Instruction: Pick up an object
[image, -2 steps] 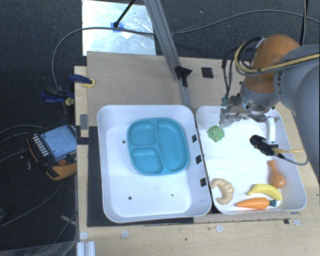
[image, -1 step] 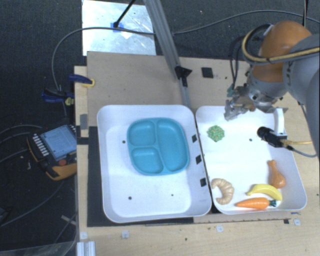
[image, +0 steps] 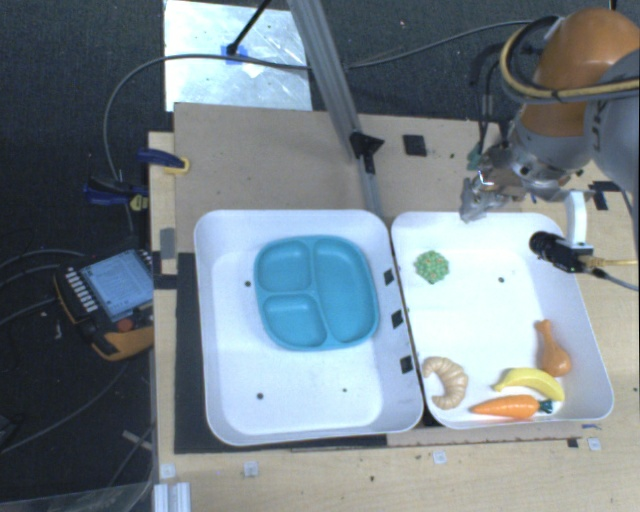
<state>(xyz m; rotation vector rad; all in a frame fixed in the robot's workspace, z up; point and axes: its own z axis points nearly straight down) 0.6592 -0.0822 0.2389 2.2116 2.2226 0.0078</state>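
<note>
The arm reaches in from the right, its gripper (image: 478, 203) hanging over the far rim of the right bin (image: 480, 300); whether the jaws are wide or narrow I cannot tell, and nothing shows between them. In the right bin lie 5 things: a green ball (image: 432, 266) near the far left corner, well apart from the gripper, a croissant (image: 446, 381), a banana (image: 531, 382) touching a carrot (image: 507, 406) along the near edge, and a brown drumstick (image: 551, 349) just beyond them. The left bin (image: 230, 300) holds a blue divided plate (image: 316, 292). Both bins sit on the tabletop (image: 260, 160).
</note>
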